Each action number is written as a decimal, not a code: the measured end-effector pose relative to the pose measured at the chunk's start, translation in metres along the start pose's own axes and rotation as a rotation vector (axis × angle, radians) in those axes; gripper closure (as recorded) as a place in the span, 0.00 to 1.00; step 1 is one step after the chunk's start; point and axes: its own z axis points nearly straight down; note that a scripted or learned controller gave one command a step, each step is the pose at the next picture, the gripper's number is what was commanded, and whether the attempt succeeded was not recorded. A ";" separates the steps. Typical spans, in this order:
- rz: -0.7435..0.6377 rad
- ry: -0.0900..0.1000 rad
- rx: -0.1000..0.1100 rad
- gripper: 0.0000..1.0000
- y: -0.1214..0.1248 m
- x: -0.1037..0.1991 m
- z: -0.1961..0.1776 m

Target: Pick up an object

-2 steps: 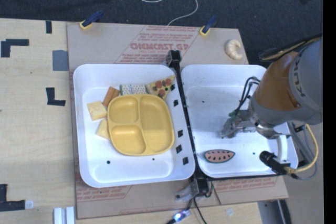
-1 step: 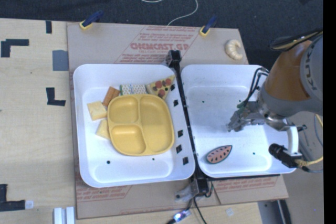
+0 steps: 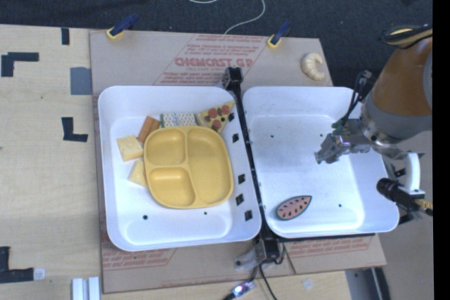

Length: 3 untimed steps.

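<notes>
A pink oval slice with dark seeds lies flat near the front wall of the right bin. My gripper hangs over the right part of that bin, above and to the right of the slice and apart from it. The left bin holds a yellow divided plate, with two pale cheese-like squares, an orange-brown stick and a small decorated piece tucked around its far and left edges.
The arm's orange band and grey wrist reach in over the right bin's right wall. A tan croissant-shaped toy lies on the cardboard behind the right bin. A black divider strip runs between the bins.
</notes>
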 end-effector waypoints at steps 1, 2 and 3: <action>0.000 0.001 0.001 1.00 0.001 0.000 -0.025; -0.006 0.002 0.002 1.00 0.031 0.050 -0.032; -0.003 0.001 0.002 1.00 0.068 0.086 -0.036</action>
